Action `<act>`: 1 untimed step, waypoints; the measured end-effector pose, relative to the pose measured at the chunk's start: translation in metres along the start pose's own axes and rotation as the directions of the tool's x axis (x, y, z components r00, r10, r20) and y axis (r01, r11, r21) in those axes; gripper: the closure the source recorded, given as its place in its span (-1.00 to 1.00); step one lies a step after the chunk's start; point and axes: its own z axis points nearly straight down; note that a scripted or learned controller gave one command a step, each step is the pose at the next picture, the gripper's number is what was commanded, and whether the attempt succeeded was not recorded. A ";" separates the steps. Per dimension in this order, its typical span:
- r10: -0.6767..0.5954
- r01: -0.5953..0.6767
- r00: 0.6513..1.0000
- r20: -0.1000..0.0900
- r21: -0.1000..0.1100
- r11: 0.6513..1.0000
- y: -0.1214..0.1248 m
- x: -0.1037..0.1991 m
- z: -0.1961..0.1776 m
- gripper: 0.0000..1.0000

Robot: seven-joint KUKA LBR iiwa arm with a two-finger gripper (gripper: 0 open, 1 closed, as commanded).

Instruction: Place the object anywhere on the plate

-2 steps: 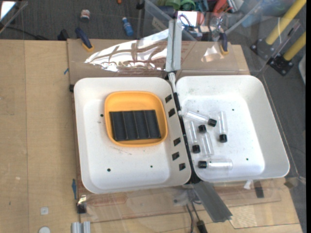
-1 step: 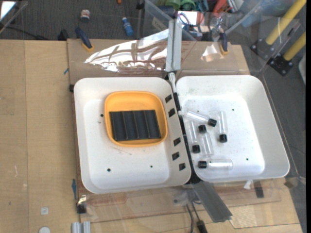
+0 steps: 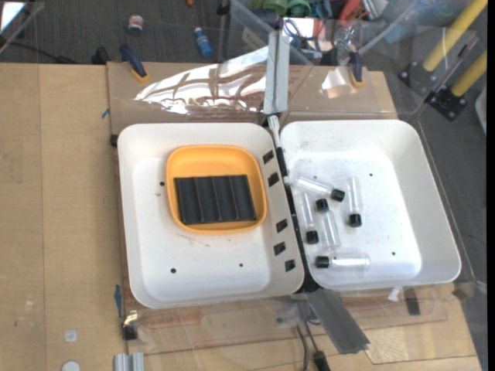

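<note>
vials (image 3: 331,221), clear with black caps, lie scattered in the right bin (image 3: 402,161), toward its left half and near the divider between the two bins. one vial lies along the bin's lower edge, its cap pointing left. another stands apart to the right with its cap toward the bottom of the view. the rest cluster close together, some touching; their exact count is hard to tell because the clear bodies blend into the white floor. none of them is on the plate (image 3: 216,158).

the plate, orange-yellow with rounded corners, sits in the left bin (image 3: 147,269), slightly above the bin's middle. a black ribbed insert (image 3: 215,199) lies flat on it and covers most of its lower part, leaving the upper rim bare.

the claw's state, open or closed, cannot be told from this view.

behind the bins, a clear tub (image 3: 325,2) of mixed colourful items stands on the dark floor, and crinkled clear film (image 3: 209,87) lies on the bench top just beyond the left bin.
</note>
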 end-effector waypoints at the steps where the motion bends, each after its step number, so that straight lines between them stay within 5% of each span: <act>1: 0.004 -0.005 1.000 0.007 0.011 1.000 -0.002 -0.001 -0.013 1.00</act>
